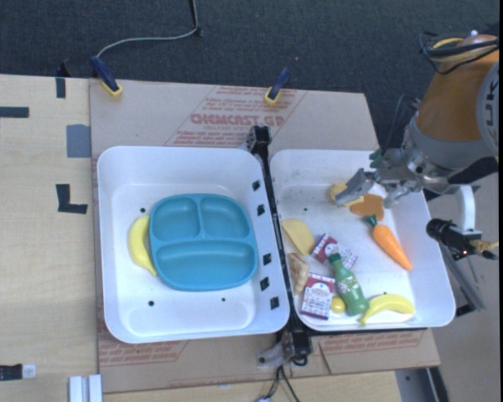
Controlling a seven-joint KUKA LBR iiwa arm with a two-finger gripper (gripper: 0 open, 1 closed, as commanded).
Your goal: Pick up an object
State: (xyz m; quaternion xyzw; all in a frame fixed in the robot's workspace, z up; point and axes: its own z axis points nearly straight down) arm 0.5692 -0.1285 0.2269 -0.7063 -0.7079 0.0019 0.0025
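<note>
Presently: gripper (370, 188) low in right bin (440, 304), fingers spread around small yellow-orange piece (358, 198) near back wall, nothing visibly clamped. Piece's shape and long axis unclear. Risks: closing on air; nudging neighbouring carrot (391, 244), which lies diagonally, leafy end toward gripper.

1. two white bins: the left bin (117, 249) well away from the gripper (365, 193), the right bin (436, 283) under it.
2. one blue divided plate (204, 241), far to the gripper's left.
3. two bananas: one banana (138, 243) beside the plate, another banana (387, 307) below the gripper.
4. one carrot (391, 245), just below the gripper.
5. one green bottle (347, 281).
6. two small red-and-white packets: upper (326, 249), lower (318, 297).
</note>
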